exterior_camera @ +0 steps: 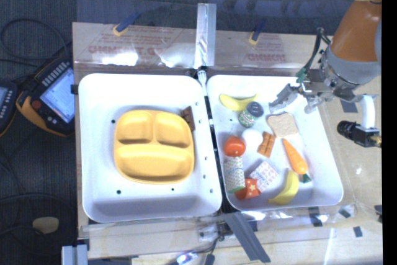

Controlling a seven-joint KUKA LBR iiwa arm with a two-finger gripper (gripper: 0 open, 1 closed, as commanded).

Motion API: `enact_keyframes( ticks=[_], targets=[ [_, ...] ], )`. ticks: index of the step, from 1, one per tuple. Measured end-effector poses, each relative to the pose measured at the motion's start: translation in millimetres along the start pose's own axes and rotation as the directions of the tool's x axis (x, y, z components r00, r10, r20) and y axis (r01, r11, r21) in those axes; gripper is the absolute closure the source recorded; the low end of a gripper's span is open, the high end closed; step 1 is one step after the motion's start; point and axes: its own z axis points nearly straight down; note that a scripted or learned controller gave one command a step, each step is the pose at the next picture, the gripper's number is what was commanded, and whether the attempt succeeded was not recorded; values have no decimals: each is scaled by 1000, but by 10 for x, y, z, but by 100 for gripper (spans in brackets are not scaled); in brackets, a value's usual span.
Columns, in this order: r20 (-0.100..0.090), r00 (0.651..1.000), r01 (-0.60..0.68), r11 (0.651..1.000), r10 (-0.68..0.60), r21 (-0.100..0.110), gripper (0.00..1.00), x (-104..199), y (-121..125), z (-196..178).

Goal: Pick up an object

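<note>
**Gripper above right bin, nothing grasped; toast nearest.**

The toast (283,125) lies flat in the right bin (332,177), near its rear right corner, just below and slightly left of the gripper (296,96). The fingers are spread and nothing sits between them. A short downward move with a slight leftward shift would likely reach the toast. The carrot (296,158) lies further forward, its long axis running diagonally from rear left to front right. A can (254,112) and banana (236,100) lie left of the toast; a tomato (234,146) sits further left and forward. The left bin (93,195) holds a yellow tray (154,145), well apart from the gripper.
</note>
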Motion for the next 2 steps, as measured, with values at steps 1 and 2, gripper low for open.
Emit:
enact_keyframes(
  ticks=[1, 2],
  targets=[
    [3, 998, 59, 998, -59, -11, 0, -421, -101, 1499],
    [3, 998, 60, 998, -60, -15, 100, -418, -88, 1396]
  ],
)
